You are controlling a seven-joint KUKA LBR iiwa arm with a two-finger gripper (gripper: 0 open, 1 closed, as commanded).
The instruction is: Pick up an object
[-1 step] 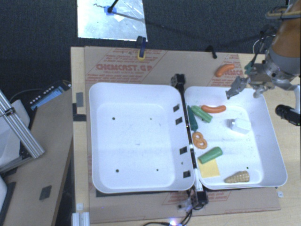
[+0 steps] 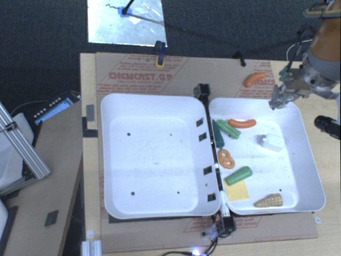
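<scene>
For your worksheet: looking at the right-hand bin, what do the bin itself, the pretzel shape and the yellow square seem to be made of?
The right bin: probably moulded plastic, white, smooth with a slight sheen and rounded corners. The pretzel shape: likely plastic or rubber toy food, evenly orange; too small to tell the finish. The yellow square: flat and matte, perhaps foam, card or thin plastic; the view leaves it open.

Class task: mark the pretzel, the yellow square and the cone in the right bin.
pretzel (image 2: 226,158), camera view, on its upper loop.
yellow square (image 2: 238,192), camera view, on its flat middle.
cone (image 2: 269,200), camera view, on its ridged body.
</scene>
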